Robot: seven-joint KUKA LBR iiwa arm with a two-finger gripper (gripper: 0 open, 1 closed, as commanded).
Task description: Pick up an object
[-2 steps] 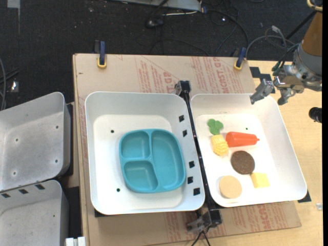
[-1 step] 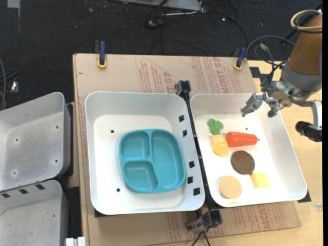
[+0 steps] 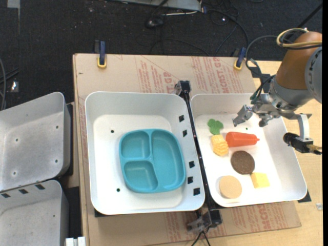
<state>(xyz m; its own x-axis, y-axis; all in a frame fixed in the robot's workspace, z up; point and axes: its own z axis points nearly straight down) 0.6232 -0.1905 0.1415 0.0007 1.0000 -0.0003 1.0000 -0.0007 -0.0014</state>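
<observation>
In the right-hand white bin (image 3: pixel 287 186), the toy carrot (image 3: pixel 242 139) lies flat near the middle, orange and tapering toward three o'clock. It looks like light, hard, slick plastic; I'd take it across the thick end. The gripper (image 3: pixel 254 116) hangs just beyond it at about one o'clock, fingers spread wide, holding nothing. Toy corn (image 3: pixel 220 145) touches the carrot's blunt end.

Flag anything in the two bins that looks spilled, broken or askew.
Nothing stands out. The teal tray lies flat in the left bin; the carrot, corn and other toy foods lie apart in the right bin.
</observation>
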